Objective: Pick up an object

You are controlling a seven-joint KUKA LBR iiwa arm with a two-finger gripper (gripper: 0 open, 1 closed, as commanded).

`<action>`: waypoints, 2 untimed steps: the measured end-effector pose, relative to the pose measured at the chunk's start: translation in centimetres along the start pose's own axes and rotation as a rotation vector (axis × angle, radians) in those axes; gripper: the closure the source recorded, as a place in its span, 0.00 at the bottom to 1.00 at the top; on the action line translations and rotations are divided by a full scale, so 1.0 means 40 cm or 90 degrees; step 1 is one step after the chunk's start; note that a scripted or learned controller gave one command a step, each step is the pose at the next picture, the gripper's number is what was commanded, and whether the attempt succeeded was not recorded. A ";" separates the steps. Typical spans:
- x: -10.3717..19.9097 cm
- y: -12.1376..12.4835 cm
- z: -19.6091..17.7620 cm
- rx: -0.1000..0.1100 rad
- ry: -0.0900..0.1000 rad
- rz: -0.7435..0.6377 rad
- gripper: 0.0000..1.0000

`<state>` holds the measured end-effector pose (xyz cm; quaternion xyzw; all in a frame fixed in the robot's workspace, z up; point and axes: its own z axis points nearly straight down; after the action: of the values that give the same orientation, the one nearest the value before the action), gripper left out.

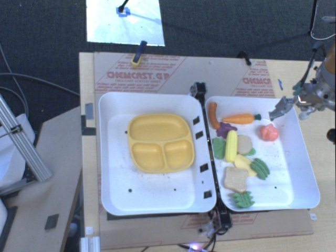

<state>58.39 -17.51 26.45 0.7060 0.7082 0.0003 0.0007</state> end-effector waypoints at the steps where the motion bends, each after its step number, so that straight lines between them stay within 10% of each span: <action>1: -0.080 0.035 0.374 0.007 0.001 0.002 0.00; 2: -0.035 -0.197 0.453 0.004 0.002 0.004 0.00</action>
<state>50.56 -18.96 8.30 0.7081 0.7061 -0.0008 -0.0030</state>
